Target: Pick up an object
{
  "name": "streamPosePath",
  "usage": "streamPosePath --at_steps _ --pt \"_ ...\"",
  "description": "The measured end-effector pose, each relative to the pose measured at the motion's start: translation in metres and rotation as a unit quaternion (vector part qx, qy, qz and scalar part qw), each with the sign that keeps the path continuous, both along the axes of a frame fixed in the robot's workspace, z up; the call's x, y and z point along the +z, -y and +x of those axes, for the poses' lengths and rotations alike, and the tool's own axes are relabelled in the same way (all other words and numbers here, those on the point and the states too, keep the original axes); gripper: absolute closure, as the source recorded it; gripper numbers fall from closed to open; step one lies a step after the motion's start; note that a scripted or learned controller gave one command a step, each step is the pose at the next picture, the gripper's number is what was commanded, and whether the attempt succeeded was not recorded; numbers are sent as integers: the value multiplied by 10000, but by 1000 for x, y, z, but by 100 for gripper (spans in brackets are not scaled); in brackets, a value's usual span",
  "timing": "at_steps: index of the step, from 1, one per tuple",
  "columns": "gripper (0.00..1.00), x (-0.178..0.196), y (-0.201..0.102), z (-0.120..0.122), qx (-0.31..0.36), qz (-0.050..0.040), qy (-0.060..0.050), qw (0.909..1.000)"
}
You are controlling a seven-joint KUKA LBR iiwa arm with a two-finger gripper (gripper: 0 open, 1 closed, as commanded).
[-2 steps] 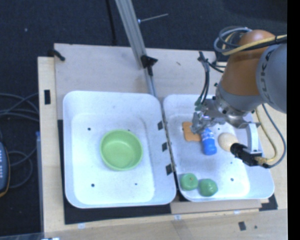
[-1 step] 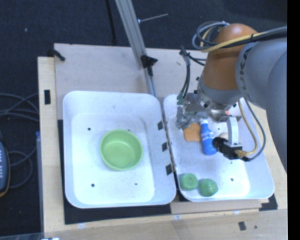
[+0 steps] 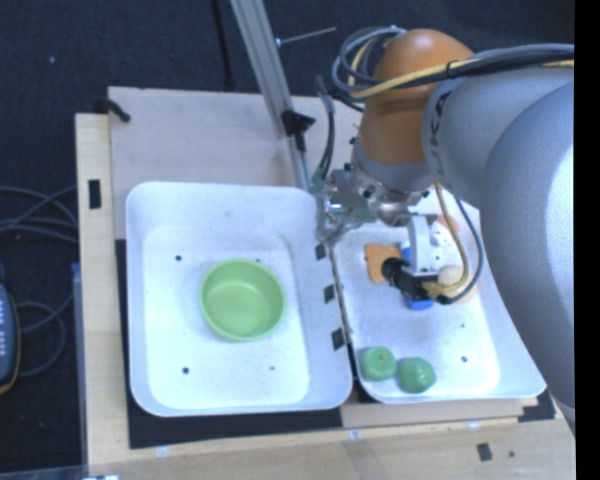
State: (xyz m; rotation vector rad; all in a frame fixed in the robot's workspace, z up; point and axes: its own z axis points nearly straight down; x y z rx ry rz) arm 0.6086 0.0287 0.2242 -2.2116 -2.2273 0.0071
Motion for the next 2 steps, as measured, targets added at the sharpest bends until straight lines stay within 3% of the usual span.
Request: streamPosePath --at_steps 1,2 --pt "100 -3 -49 4 -1 -2 -1 10000" --pt "0 -3 -47 4 -17 -9 0 10000"
